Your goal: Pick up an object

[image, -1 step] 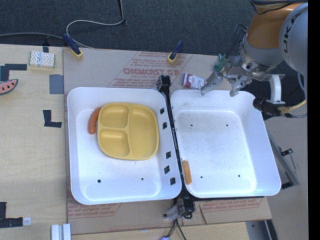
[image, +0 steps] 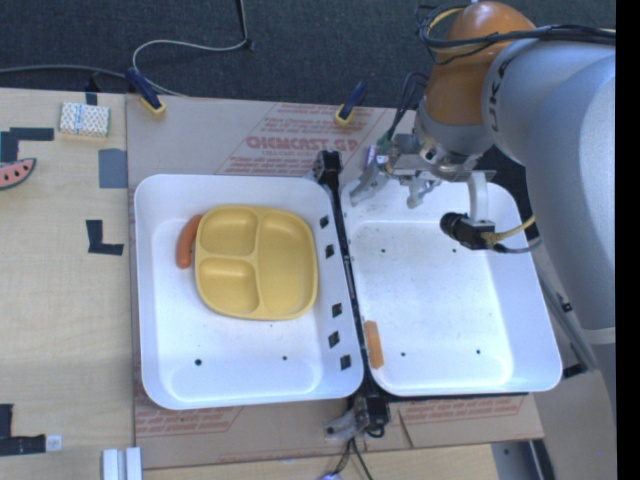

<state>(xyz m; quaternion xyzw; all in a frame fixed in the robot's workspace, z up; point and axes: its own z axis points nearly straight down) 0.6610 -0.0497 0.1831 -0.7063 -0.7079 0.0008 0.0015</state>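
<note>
Small carrot piece waits at the right bin's near-left corner.
The carrot piece [image: 373, 344] looks light, stiff, slick; grip across its narrow middle. Farther back, the gripper [image: 392, 181] hovers over the right bin [image: 520, 368], fingers apparently spread, empty.

The arm's gripper [image: 388, 180] hangs over the far edge of the right bin [image: 450, 298] — nothing shows between its spread fingers. A small orange piece [image: 373, 344] lies at that bin's near-left wall. The left bin [image: 235, 368] holds a yellow divided tray [image: 256, 262] — an orange carrot-like piece [image: 185, 242] touches its left rim.
</note>
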